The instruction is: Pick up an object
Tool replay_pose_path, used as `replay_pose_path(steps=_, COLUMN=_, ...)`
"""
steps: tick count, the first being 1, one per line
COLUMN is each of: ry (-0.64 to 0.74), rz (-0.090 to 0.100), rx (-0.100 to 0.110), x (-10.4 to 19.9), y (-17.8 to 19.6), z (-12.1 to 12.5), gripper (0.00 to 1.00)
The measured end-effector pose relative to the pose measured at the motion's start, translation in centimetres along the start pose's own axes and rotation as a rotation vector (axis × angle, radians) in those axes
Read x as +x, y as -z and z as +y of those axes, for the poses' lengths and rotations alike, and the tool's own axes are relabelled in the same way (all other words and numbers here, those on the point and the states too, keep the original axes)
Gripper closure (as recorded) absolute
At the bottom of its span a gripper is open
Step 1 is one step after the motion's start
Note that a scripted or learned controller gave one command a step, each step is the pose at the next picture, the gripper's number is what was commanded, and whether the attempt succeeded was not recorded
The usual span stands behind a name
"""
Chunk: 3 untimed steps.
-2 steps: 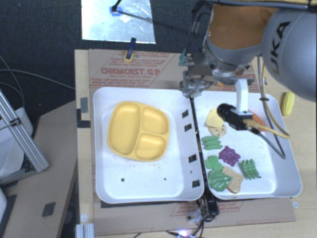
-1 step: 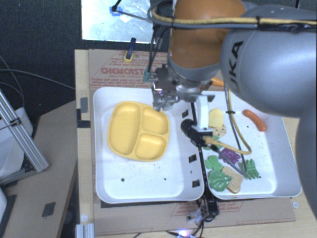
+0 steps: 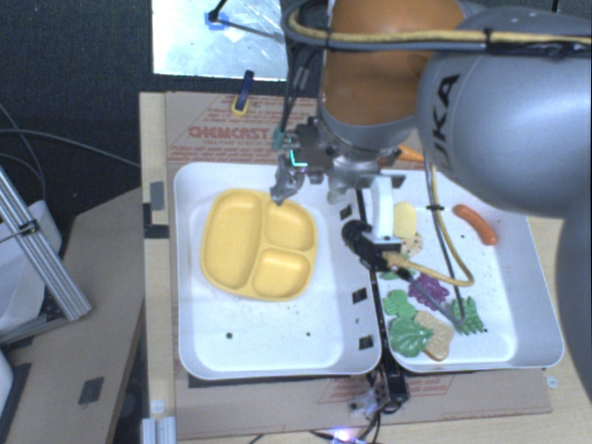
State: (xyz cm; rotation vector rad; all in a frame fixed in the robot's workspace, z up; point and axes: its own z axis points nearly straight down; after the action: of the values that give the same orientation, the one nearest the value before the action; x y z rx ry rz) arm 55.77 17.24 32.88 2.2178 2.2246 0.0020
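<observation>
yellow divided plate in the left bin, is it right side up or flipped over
Right side up: the yellow divided plate lies flat in the left bin with its three hollow compartments and raised dividers facing the camera.

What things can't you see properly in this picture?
- Gripper: small and dark over the yellow plate in the left bin; whether it touches the plate is unclear.
- Right bin: its far end is hidden by the grey arm.
- Toy foods near the purple grapes: crossed by a cable, too small to name surely.
</observation>
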Motion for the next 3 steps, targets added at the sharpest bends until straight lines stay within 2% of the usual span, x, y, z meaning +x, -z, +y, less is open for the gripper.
replay_pose_path(steps=1, ry=0.009, rz=0.004, rx=-0.002, x=6.7, y=3.6, z=-4.3, gripper=0.0)
replay_pose_path(steps=2, ry=0.004, rz=0.01, rx=-0.018, x=6.2, y=21.7, z=-7.2, gripper=0.0)
replay_pose_path(steps=3, ry=-0.01, rz=-0.002, rx=-0.001, x=-2.6, y=20.7, z=-7.1, gripper=0.0)
